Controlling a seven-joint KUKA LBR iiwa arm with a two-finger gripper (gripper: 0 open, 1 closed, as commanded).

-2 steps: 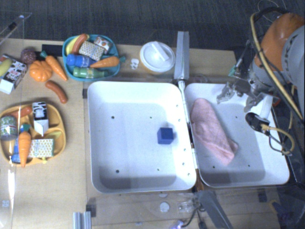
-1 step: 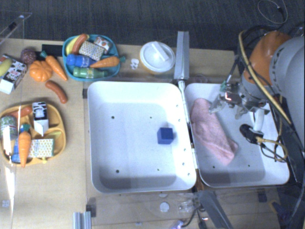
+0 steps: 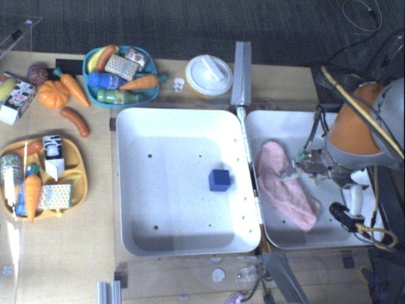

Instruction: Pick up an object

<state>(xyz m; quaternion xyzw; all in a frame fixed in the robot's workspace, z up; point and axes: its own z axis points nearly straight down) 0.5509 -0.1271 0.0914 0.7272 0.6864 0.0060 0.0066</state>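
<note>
A small blue cube (image 3: 219,179) rests on the floor of the left bin (image 3: 145,227), right of its middle. A pink, soft-looking lump (image 3: 285,189) lies lengthwise along the left side of the right bin (image 3: 278,122). The arm comes in from the right, with its orange band (image 3: 354,128) over the bin's right part. My gripper (image 3: 300,170) hangs low at the pink lump's upper right edge, touching or just above it. Nothing is seen lifted off the bin floor.
A metal divider (image 3: 240,75) stands behind the gap between the bins. Behind the left bin sit a white lidded bowl (image 3: 209,75) and a blue bowl of toy food (image 3: 120,75). A yellow tray of toys (image 3: 41,176), a pumpkin (image 3: 53,94) and a sausage (image 3: 74,121) lie at left.
</note>
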